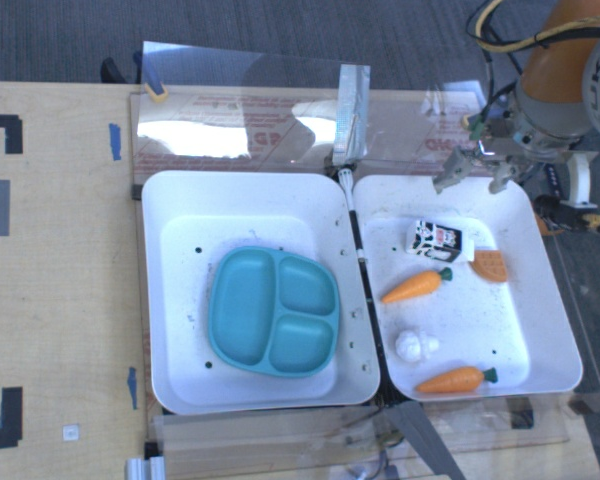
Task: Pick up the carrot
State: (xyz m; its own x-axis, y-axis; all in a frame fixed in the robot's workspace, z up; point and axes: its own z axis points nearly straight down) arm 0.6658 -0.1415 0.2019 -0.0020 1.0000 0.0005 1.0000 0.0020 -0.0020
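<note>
Two shallow white bins sit side by side on the desk point(50, 268), the left bin point(170, 218) carrying a teal divided plate point(274, 311) and the right bin point(550, 308) carrying the small things. Two carrots lie in the right bin, each orange with a short green tip. The upper carrot point(414, 287) rests near the bin's middle, slanting with its green end toward two o'clock; the lower carrot point(453, 380) lies almost level near the six o'clock edge, green end pointing to three o'clock. The pincer point(477, 173) hangs over the bin's twelve o'clock rim with its two fingers spread and nothing between them. From it, the upper carrot lies toward seven o'clock, well apart, and the lower carrot toward six o'clock, farther off. Between them, a black-and-white carton point(437, 239) and a flat orange-brown piece point(490, 266) lie just above the upper carrot, and a small white object point(414, 345) sits below it.
</note>
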